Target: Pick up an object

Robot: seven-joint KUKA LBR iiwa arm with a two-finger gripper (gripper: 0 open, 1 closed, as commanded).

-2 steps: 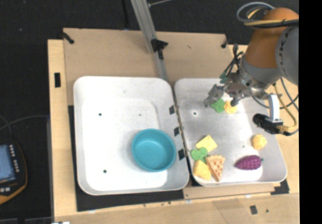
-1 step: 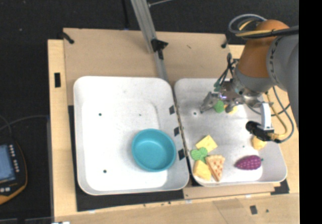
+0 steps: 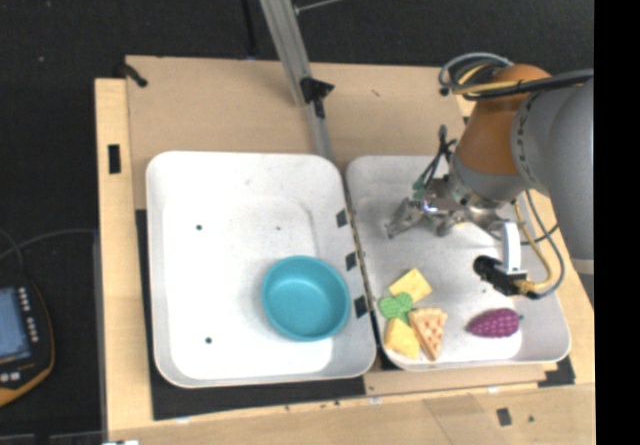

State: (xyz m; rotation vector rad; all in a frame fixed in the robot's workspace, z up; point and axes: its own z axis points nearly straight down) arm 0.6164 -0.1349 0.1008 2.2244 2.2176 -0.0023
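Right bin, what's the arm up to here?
The arm has reached into the right bin, with its hand low over the bare upper part of it. No item shows in its grip. The toy food sits apart near the bin's front edge: a yellow cheese wedge, a green piece, a pizza slice and purple grapes. A blue bowl sits in the left bin.

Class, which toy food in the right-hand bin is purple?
The grape bunch, lying alone near the bin's front right corner; the other pieces are yellow, green or orange.
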